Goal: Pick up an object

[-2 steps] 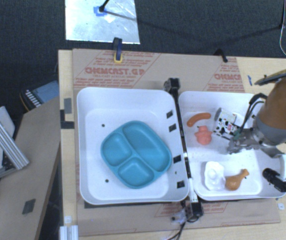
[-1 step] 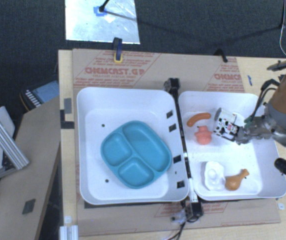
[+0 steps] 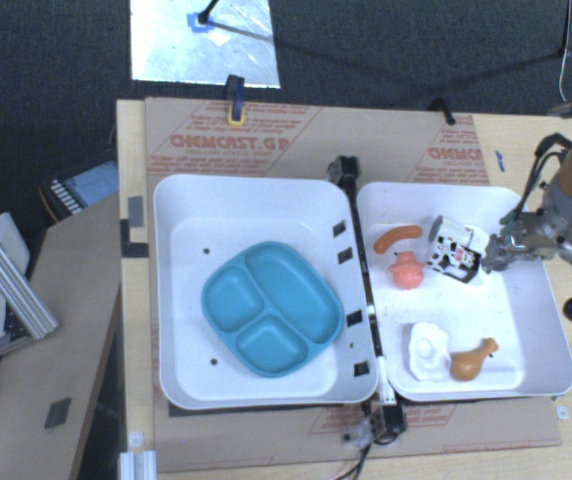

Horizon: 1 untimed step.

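From the right edge I see the gripper [image 3: 488,255] low in the right bin [image 3: 526,298], touching a white printed packet [image 3: 454,250] at mid-right; I cannot tell how the jaws stand. Left of the packet lie an orange sausage [image 3: 397,237] and a pink toy [image 3: 407,271].

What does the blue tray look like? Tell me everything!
The blue tray is a light blue dish with rounded corners that looks like smooth plastic. Raised ridges split it into three compartments, two larger and one smaller, and nothing lies in any of them. It lies flat and turned at an angle on the floor of the left bin, near the middle. It touches only the bin's floor, not its walls.
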Tool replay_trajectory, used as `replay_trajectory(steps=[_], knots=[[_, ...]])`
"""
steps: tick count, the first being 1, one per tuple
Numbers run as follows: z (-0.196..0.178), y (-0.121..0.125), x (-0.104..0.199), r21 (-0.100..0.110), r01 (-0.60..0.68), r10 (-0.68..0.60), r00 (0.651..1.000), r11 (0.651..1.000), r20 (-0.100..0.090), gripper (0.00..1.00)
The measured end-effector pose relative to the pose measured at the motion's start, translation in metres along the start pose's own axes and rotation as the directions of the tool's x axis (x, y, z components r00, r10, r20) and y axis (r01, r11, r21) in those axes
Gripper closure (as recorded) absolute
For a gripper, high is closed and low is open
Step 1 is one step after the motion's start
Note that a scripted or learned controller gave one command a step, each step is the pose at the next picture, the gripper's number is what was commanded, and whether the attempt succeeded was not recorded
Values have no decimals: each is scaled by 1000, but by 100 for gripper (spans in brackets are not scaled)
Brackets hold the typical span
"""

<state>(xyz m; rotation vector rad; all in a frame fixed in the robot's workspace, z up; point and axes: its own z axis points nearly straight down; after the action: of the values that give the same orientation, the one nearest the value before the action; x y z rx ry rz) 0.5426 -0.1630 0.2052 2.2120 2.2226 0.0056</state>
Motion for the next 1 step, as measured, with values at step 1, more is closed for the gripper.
replay_trajectory(steps=[1], knots=[[-54,2,0,-1,0,0,1000,1000,1,100]])
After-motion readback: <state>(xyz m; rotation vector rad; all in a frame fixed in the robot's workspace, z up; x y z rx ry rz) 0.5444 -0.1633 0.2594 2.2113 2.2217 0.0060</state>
